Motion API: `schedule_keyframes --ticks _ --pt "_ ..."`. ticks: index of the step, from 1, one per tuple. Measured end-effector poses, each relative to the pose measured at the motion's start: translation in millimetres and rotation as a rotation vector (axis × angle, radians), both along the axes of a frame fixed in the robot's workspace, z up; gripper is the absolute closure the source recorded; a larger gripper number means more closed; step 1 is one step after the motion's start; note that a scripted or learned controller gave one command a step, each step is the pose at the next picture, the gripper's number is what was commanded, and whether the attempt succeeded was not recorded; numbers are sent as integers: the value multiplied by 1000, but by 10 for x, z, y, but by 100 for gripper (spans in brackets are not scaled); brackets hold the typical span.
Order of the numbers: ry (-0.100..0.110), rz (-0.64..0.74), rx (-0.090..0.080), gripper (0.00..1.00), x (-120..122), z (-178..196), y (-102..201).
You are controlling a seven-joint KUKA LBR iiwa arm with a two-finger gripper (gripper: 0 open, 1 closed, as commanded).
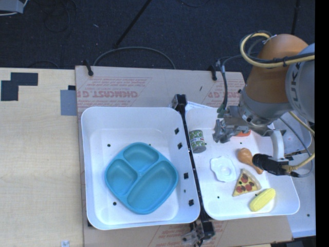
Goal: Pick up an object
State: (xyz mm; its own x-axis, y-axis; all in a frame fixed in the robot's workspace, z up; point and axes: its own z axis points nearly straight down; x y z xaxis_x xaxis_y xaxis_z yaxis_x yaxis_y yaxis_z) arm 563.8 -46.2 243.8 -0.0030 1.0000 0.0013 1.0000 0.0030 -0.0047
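Observation:
My gripper (222, 133) hangs over the far part of the right bin (288, 210), reaching in from the right. A small red-orange thing (242, 133) shows just to its right, mostly hidden by the wrist; whether it is touched I cannot tell. A small green can (197, 140) lies just left of the gripper, near the divider. Nearer the front lie a white fried-egg toy (223, 169), a pizza slice toy (245, 182), a yellow corn-like toy (262, 199) and a brown drumstick toy (247, 157).
The left bin (95, 133) holds a blue divided plate (141, 177). A black divider rail (186, 153) runs between the two bins. Cardboard lies under the bins, and a wooden bench top (36, 163) extends to the left.

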Motion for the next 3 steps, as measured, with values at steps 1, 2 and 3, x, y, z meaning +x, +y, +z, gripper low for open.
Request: schedule_keyframes --ticks 1,2,3 --pt "-2 0 0 100 170 -37 425" --pt "-1 0 -1 100 236 -157 857" --pt "-3 1 -1 100 281 -77 1406"
